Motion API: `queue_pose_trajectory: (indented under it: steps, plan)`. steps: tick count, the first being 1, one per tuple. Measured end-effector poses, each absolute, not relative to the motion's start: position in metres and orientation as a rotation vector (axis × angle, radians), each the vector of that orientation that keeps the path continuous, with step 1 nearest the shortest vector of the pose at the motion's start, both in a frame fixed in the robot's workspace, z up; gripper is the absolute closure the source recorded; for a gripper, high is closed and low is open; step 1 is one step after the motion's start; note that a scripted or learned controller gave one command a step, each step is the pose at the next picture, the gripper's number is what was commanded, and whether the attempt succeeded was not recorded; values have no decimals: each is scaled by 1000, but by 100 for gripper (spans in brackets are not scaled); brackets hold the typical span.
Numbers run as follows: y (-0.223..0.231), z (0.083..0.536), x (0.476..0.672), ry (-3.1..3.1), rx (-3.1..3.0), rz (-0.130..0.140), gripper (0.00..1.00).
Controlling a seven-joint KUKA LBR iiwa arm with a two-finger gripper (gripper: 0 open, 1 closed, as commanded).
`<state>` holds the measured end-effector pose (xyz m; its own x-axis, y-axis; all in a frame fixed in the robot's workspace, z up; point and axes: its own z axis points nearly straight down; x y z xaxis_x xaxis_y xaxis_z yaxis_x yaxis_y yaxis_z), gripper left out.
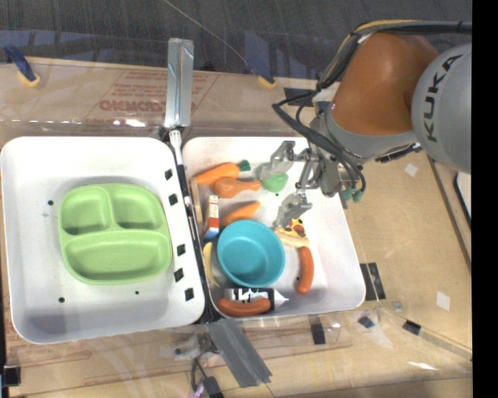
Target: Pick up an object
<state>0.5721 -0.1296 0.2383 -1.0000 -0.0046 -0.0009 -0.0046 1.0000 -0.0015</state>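
Right bin [342, 247] is crowded: a blue bowl [250, 254] fills the front-centre, w/ carrot [218, 172] and other orange toy food packed along the divider side, sausages [305, 270] at the front & right of the bowl, a green piece [273, 180] near the back. The hand [297, 185] and grey-orange arm [390, 85] hang over the back-right part, leaving bare floor mainly along the right wall & back-left corner. Left bin [25, 189] offers open white margin all round the green divided plate [114, 231] at its centre; a metal bar [179, 81] stands on the worktop [398, 222] behind the gap btw bins.
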Motion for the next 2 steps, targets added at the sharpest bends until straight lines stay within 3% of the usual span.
queue_pose_trajectory:
  steps: [1, 2]
  plan:
    - [-87, 237, 558, 3140, -80, 2, 0]
    - [-93, 209, 657, 3114, 411, -1, 0]
